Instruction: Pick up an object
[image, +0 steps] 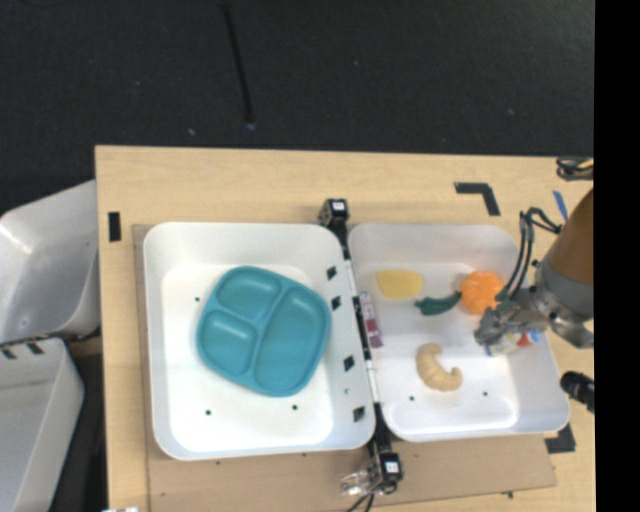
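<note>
You are looking down on a pale wooden counter (250, 185) that is carrying two shallow white bins side by side. The left bin (170, 400) is holding a teal divided plate (263, 330), which is lying flat near its middle. The right bin (500, 410) is holding the smaller pieces: a pale yellow block (399, 284) toward the back, a dark green curved piece (437, 304) just beside it, an orange round object (481, 290) touching the green piece's right end, and a tan croissant-shaped piece (438, 368) lying apart toward the front. The arm (572, 262) is reaching in from the right, its orange band showing above the grey wrist. The tool (497, 328) is sitting low over the right side of the right bin, just in front of and to the right of the orange object, and you cannot tell from this angle how far it is open or whether it is gripping anything. A small red and blue bit (522, 339) is showing just beside the tool, too small to identify. The croissant-shaped piece is lying to the tool's front left, near but clearly apart from it.
</note>
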